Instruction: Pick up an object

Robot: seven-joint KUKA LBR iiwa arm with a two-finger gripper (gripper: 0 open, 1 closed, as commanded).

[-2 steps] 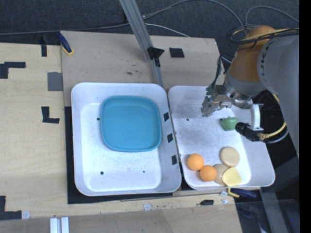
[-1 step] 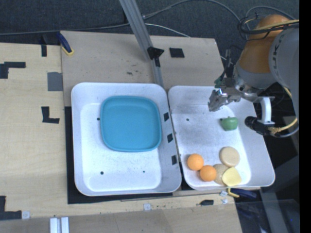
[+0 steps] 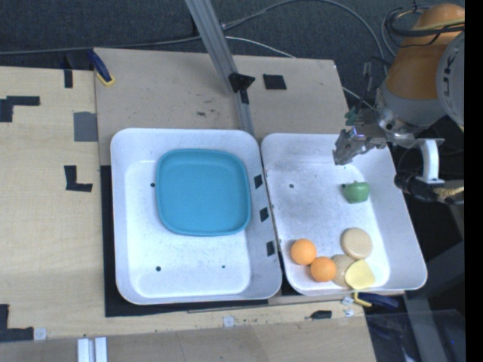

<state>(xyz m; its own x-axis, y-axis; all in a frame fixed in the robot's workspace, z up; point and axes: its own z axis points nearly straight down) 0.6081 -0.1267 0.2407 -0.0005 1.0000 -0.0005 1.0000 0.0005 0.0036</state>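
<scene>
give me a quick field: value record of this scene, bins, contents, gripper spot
left bin: holds a blue plate
right bin: holds a green object, two orange balls, a beige round object, a yellow object
cluster: orange, beige and yellow items sit together at the bin's near right corner
gripper: above the right bin's far right part, apart from the green object
held: nothing seen between the fingers

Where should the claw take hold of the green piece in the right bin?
Across the rounded middle of the green piece, coming straight down. It lies alone on the bin floor, away from the walls, so either side looks free for a finger.
</scene>
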